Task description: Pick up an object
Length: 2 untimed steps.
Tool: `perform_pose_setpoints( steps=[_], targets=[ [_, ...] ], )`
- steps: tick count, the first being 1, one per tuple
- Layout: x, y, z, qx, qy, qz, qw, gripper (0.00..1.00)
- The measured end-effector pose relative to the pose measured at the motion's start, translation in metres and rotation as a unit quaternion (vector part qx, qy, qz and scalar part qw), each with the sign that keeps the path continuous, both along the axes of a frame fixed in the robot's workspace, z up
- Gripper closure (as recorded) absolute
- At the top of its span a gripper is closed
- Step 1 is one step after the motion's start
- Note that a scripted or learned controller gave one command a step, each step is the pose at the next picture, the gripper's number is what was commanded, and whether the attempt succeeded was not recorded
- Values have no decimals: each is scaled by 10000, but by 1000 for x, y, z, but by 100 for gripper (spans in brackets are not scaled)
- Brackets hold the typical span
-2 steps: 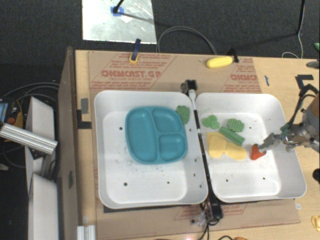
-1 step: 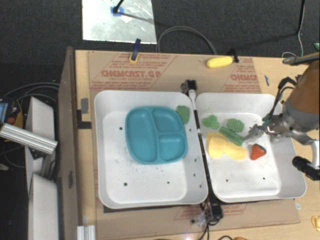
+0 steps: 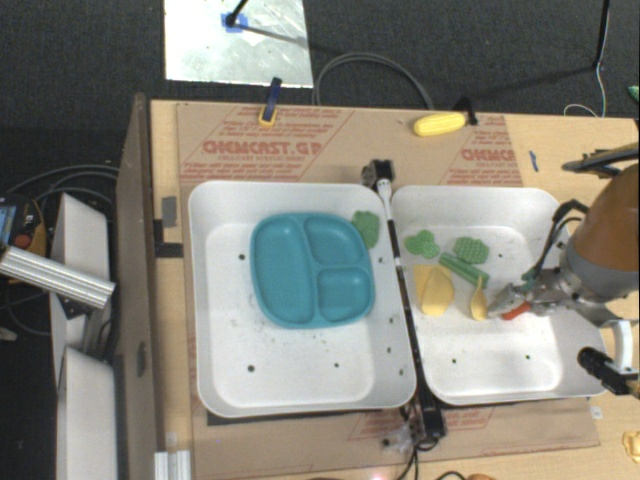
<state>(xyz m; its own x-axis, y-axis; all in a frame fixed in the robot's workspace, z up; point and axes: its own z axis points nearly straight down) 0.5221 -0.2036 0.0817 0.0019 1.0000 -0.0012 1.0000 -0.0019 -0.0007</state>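
Both white bins sit side by side on the worktop (image 3: 300, 138), a brown sheet printed with red lettering, and the black divider (image 3: 398, 268) where they meet serves as the landmark. Left of the divider, the left bin (image 3: 225, 368) holds a blue sectioned plate (image 3: 311, 270), and a green leafy piece (image 3: 366, 228) lies between the plate's upper right corner and the divider. Right of the divider, the right bin (image 3: 500, 368) carries a small green leaf (image 3: 420, 241) closest to it, a yellow wedge (image 3: 433, 290) just below that leaf, a green ridged piece (image 3: 470, 249) further right with a green stick (image 3: 461, 269) slanting beneath it, and a small yellow piece (image 3: 479, 305) beside the stick's lower end. Further right from the divider, the gripper (image 3: 512, 301) reaches in low over the bin floor, its tip just beside the small yellow piece, with a red object (image 3: 511, 313) right at its fingertips; whether that object is clamped or merely lying under them cannot be told. Above the divider, beyond the bins, a yellow object (image 3: 438, 123) rests on the worktop's far edge.
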Motion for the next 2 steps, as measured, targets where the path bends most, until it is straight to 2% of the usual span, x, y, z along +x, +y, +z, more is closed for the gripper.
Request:
perform_pose_setpoints(
  steps=[1,2],
  targets=[
    [3,2,14,-1,-29,18,10000,100],
    [47,104,39,23,-32,87,10000,100]
  ],
)
